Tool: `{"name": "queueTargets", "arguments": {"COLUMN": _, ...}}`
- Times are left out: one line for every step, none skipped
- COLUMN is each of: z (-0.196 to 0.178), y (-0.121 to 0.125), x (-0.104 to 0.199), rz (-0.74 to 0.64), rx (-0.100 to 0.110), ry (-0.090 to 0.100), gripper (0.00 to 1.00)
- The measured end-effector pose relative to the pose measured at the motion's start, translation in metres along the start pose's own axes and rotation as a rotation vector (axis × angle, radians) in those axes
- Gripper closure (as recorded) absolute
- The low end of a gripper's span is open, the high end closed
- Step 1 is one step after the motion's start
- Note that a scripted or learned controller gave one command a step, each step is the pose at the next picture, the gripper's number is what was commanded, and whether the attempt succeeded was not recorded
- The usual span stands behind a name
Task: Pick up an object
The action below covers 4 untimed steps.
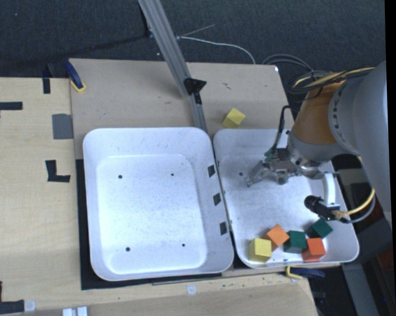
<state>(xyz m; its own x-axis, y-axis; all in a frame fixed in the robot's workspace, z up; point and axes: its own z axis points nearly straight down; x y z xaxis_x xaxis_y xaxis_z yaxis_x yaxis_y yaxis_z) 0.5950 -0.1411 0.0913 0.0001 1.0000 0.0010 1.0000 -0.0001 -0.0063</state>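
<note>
The grey arm with its orange band reaches in from the right; its two-finger gripper (256,177) hangs over the bare upper part of the right shallow white bin (249,146), fingers spread apart and holding nothing; the small blocks, a yellow cube (260,248), an orange cube (277,235), a dark green block (295,240), a red-orange cube (315,248) and another green block (321,228), cluster at that bin's near edge, well apart from the gripper; a lone yellow block (233,118) lies on the wooden bench (131,91) just beyond the bin; the left white bin (94,151) sits alongside.
</note>
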Motion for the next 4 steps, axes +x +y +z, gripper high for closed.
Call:
{"name": "queueTargets", "arguments": {"z": -0.052, "y": 0.017, "x": 0.017, "rz": -0.003, "rx": -0.01, "ry": -0.002, "gripper": 0.0}}
{"name": "queueTargets", "arguments": {"z": 0.003, "y": 0.011, "x": 0.048, "rz": -0.003, "rx": 0.0, "ry": 0.0, "gripper": 0.0}}
{"name": "queueTargets", "arguments": {"z": -0.001, "y": 0.058, "x": -0.02, "rz": 0.001, "rx": -0.009, "ry": -0.005, "gripper": 0.0}}
{"name": "queueTargets", "arguments": {"z": 0.0, "y": -0.029, "x": 0.009, "rz": 0.001, "rx": 0.002, "ry": 0.001, "gripper": 0.0}}
